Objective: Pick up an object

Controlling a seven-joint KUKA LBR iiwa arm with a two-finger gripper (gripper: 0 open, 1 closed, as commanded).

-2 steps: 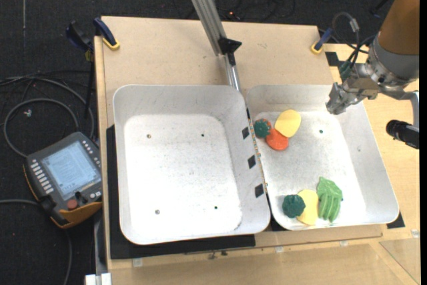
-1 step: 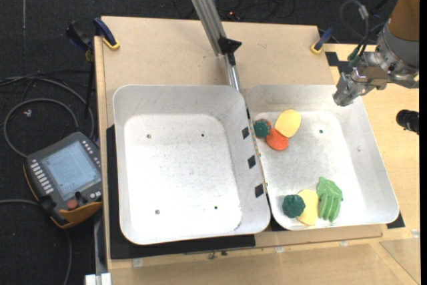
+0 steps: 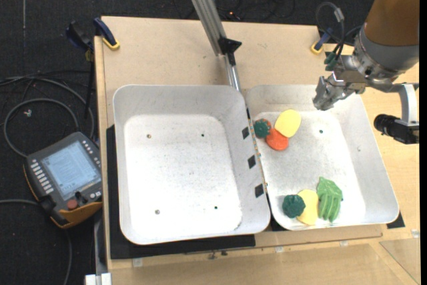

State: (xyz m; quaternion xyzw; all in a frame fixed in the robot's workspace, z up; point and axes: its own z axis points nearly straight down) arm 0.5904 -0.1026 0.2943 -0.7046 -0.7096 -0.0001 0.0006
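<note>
In the right bin (image 3: pixel 360 143) lie two clusters of small objects. Near its left wall sit a yellow round piece (image 3: pixel 288 123), an orange-red piece (image 3: pixel 277 141) and a small dark green piece (image 3: pixel 261 127). Close to the front edge lie a dark green ball (image 3: pixel 292 205), a yellow lump (image 3: pixel 308 206) and a bright green hand-shaped toy (image 3: pixel 329 197). My gripper (image 3: pixel 325 96) hangs over the bin's far edge, to the right of and beyond the yellow round piece, apart from all objects. Nothing shows between its fingers.
The left bin (image 3: pixel 133 103) adjoins the right one along a shared rim with black clips. A slanted metal pole (image 3: pixel 203 0) crosses the bench behind the bins. A teach pendant (image 3: pixel 63 173) lies on the floor at left. Yellow clamps sit at the bench's far corners.
</note>
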